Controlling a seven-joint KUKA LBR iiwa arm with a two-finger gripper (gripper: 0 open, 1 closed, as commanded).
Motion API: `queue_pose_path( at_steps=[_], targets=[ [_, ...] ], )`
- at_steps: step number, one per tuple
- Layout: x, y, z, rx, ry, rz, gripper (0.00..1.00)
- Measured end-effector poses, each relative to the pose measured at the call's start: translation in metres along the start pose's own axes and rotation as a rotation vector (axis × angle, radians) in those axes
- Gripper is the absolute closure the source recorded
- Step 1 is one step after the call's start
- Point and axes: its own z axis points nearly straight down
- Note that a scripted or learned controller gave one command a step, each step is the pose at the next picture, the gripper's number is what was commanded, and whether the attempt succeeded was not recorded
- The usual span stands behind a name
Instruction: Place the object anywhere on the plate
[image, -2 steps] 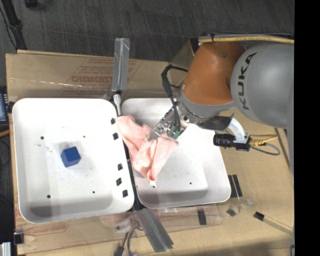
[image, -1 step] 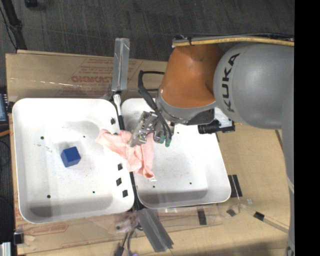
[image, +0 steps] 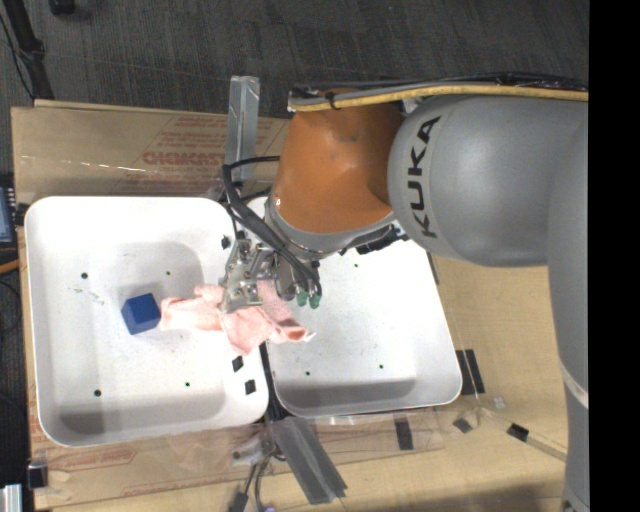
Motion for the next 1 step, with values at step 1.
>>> queue_pose_path(
  at_steps=[1],
  targets=[
    [0.0133, 0.0503, -0.0037, 0.0, 0.003, -0.003, 1.0]
  ],
)
